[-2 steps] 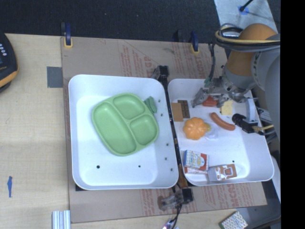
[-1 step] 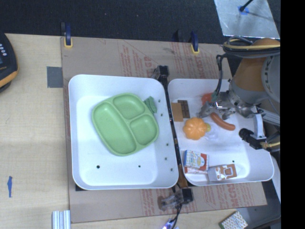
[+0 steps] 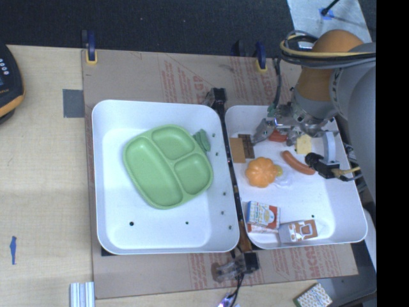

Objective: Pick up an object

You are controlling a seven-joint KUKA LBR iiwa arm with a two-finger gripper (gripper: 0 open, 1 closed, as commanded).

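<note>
Camera view, as I read it from my station.

Gripper [image 3: 276, 125]: low over the far end of the right bin [image 3: 345, 226], fingers [image 3: 262, 132] apparently spread; I see nothing between them. A small red item lies just beside the tips; contact I cannot tell.

Right bin contents, counted:
- one orange pumpkin-like toy [image 3: 262, 171], mid-bin
- one sausage [image 3: 297, 162], right of it
- one brown block [image 3: 238, 149] by the left wall
- two small cartons [image 3: 262, 215] [image 3: 298, 231] at the near edge
- one pale cube [image 3: 303, 145] near the wrist

Left bin [image 3: 108, 229]: one green divided plate [image 3: 168, 165].
</note>
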